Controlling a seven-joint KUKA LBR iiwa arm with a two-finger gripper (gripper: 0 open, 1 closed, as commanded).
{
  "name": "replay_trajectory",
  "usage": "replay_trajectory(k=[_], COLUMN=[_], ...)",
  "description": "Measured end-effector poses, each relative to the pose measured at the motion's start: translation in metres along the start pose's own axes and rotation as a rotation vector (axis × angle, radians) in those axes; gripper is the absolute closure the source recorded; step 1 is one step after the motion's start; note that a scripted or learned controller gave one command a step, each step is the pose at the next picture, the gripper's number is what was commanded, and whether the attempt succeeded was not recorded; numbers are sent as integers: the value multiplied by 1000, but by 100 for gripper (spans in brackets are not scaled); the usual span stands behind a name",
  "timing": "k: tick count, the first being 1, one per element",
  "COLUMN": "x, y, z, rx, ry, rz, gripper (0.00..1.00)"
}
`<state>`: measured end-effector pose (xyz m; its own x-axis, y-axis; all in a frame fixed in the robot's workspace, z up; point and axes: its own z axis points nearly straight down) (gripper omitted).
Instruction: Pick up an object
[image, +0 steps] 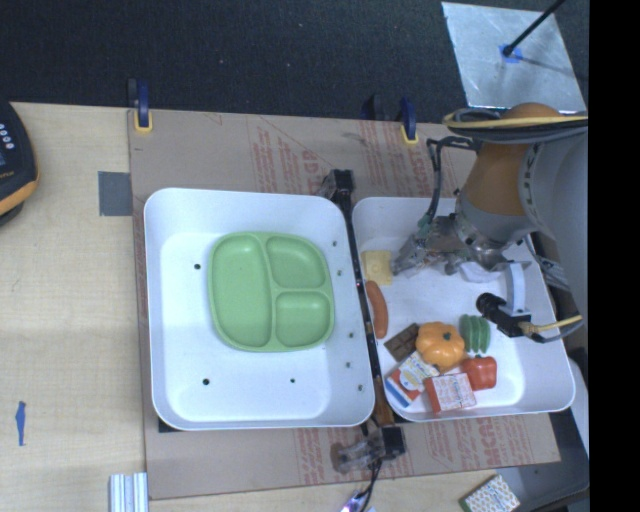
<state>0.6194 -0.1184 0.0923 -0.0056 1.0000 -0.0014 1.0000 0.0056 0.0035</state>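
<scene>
Near edge of right bin (560, 395): one red-and-white carton (450, 392), one smaller packet (408, 381), one red pepper (482, 372). Just behind: one orange pumpkin (441, 344), one green pepper (475, 332), one brown block (402, 341). One sausage (377, 308) lies along the left wall, one pale cheese wedge (377, 266) beyond it. These look like light, stiff toy foods (pumpkin likely slick and round; sausage narrow, best pinched across its middle). Left bin (165, 300): one green divided plate (271, 291). Farthest, gripper (432, 252) low over the bin's back; grip state I cannot tell.
</scene>
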Motion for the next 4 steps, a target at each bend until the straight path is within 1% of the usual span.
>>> replay_trajectory(k=[1,2,3,4], x=[-55,-84,-95,-83], y=[22,32,39,-45], z=[1,3,-110,-55], rx=[13,43,-6,18], ry=[3,28,-2,4], rz=[6,3,2,3], gripper=[0,0,0,0])
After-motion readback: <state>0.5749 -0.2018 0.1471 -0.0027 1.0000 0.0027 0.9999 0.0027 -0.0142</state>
